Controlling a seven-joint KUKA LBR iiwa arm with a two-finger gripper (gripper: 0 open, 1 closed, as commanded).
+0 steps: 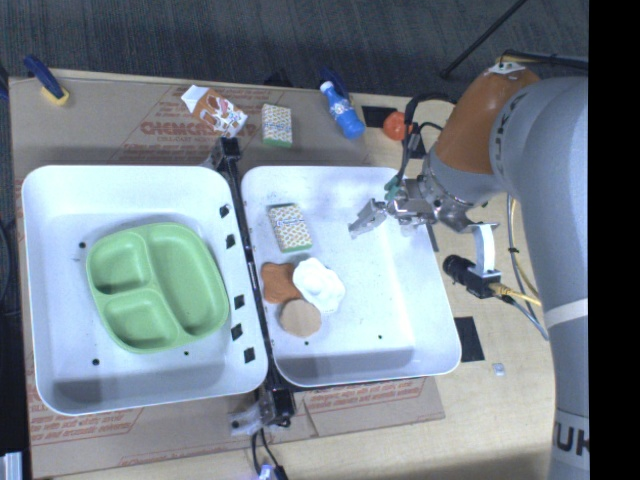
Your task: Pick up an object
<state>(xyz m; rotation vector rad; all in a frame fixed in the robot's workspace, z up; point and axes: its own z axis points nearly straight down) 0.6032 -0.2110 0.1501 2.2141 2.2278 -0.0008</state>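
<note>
Right bin: box, white lump and two brown pieces crowd its 9 o'clock wall; floor toward 3 o'clock lies bare. Hand hangs over the bin's 1 o'clock part, reaching toward 9 o'clock, fingers spread, pinching nothing.

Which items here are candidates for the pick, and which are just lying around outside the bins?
In play, in the right bin under the gripper:
patterned box
white lump
brown piece
tan disc

Just lying about:
green divided plate in the left bin
blue bottle, snack packet, second patterned box behind the bins
</note>
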